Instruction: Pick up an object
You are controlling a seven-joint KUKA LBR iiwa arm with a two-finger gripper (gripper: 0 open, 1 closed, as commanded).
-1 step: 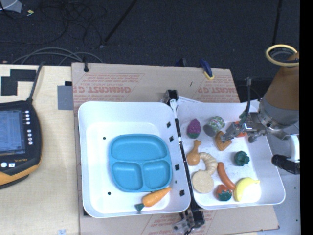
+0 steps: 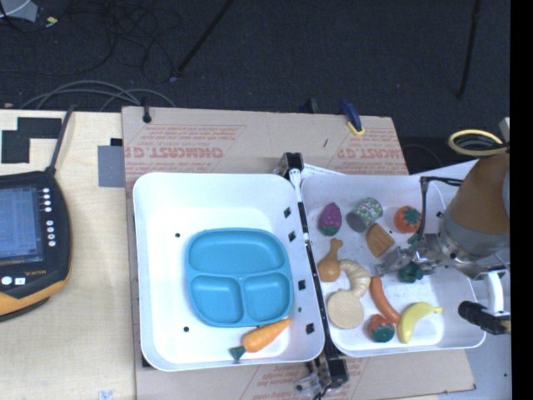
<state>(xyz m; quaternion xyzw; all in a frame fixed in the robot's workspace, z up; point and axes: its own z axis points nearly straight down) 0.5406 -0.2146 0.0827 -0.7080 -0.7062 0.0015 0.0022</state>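
My gripper (image 2: 406,265) hangs low over the right bin (image 2: 466,337), in its right half, with the arm's orange band (image 2: 485,194) above it. Just left of it lies a brown block (image 2: 380,240). An orange sausage (image 2: 384,298) and a yellow banana (image 2: 417,319) lie below it. A small dark green thing (image 2: 409,274) sits right at the gripper's tip; whether it is held is unclear. A red tomato (image 2: 407,217) lies just beyond the gripper.
The right bin also holds a purple fruit (image 2: 331,217), a can (image 2: 365,213), a drumstick (image 2: 331,262), a pale round piece (image 2: 345,311) and a red berry (image 2: 381,330). The left bin (image 2: 158,223) holds a blue divided plate (image 2: 237,275) and a carrot (image 2: 265,337). A tablet (image 2: 25,236) lies far left.
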